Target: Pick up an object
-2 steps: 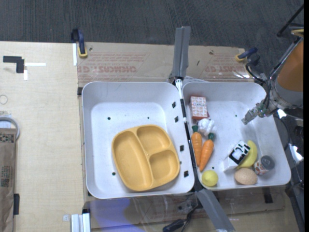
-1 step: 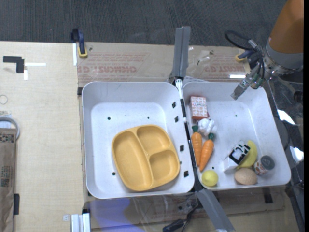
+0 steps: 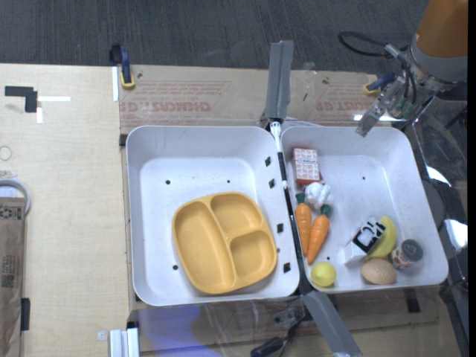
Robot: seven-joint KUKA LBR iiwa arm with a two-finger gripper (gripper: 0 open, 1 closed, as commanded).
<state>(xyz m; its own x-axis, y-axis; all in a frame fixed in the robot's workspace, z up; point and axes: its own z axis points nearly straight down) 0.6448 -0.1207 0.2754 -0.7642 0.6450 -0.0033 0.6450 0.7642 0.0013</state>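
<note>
The right bin [image 3: 405, 166] holds several small items. A red and white box [image 3: 306, 165] lies at its left, with a white garlic-like piece [image 3: 317, 193] just below it. Two orange carrots [image 3: 311, 230] lie side by side against the left wall. A yellow lemon [image 3: 323, 274] sits in the near left corner. A tan egg [image 3: 378, 272], a yellow banana [image 3: 384, 238], a black and white item [image 3: 367, 237] and a small can [image 3: 408, 253] cluster at the near right. My gripper [image 3: 370, 120] hangs over the bin's far rim, apart from all of them.
The left bin [image 3: 149, 199] bears a yellow divided plate [image 3: 223, 242]. A grey divider post [image 3: 279, 80] rises between the bins at the back. Cardboard [image 3: 193, 95] lies behind them, and the arm's orange band [image 3: 445, 17] is at the top right.
</note>
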